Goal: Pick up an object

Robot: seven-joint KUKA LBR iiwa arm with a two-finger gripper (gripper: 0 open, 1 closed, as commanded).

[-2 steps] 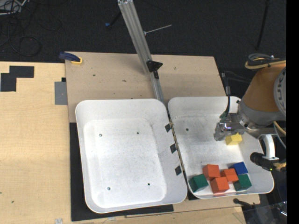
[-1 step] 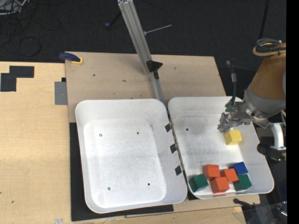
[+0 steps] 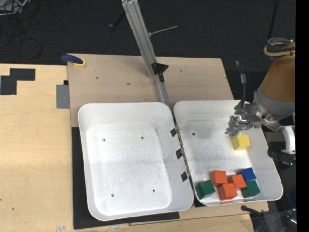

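Note:
My gripper [image 3: 235, 125] hangs over the right side of the right bin [image 3: 203, 111], below the orange wrist band. A yellow cube [image 3: 241, 142] sits directly under and slightly right of the gripper; whether it is touched or held cannot be made out. At the bin's near end lies a cluster of blocks: an orange one [image 3: 219, 177], a second orange [image 3: 238, 181], a third orange [image 3: 227, 191], a green one [image 3: 206, 189], another green [image 3: 251, 189] and a blue one [image 3: 248, 173].
The left bin [image 3: 125, 153] lies beside the right one, joined by black clips [image 3: 178, 153]. A slanted aluminium bar [image 3: 145, 47] rises behind the bins. The arm's grey body [image 3: 277, 103] fills the right edge.

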